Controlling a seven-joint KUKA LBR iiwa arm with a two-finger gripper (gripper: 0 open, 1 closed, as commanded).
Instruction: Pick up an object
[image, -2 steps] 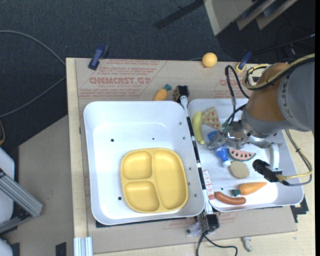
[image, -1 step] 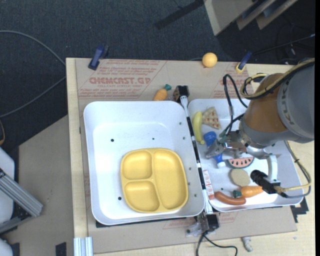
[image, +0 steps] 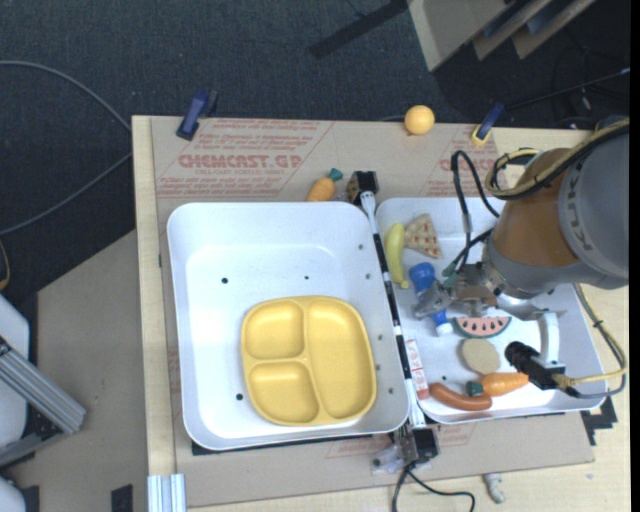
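Observation:
My gripper (image: 440, 299) is low in the right bin (image: 520, 212), near its left wall, with the arm coming in from the right. A blue cup-like toy (image: 422, 273) sits just above it, and a small blue-and-white piece (image: 441, 321) lies just below it. Around them lie a yellow banana (image: 396, 252), a pizza slice (image: 422, 236), a watermelon slice (image: 483, 324), a tan round piece (image: 480, 355), a carrot (image: 499, 382) and a red sausage (image: 458, 397). I see nothing clearly between the fingers.
The left bin (image: 200, 250) holds a yellow divided plate (image: 308, 359). On the bench behind the bins are an orange ball (image: 420, 119), a small orange toy (image: 322, 188) and two blue clamps (image: 195, 113) (image: 487, 122).

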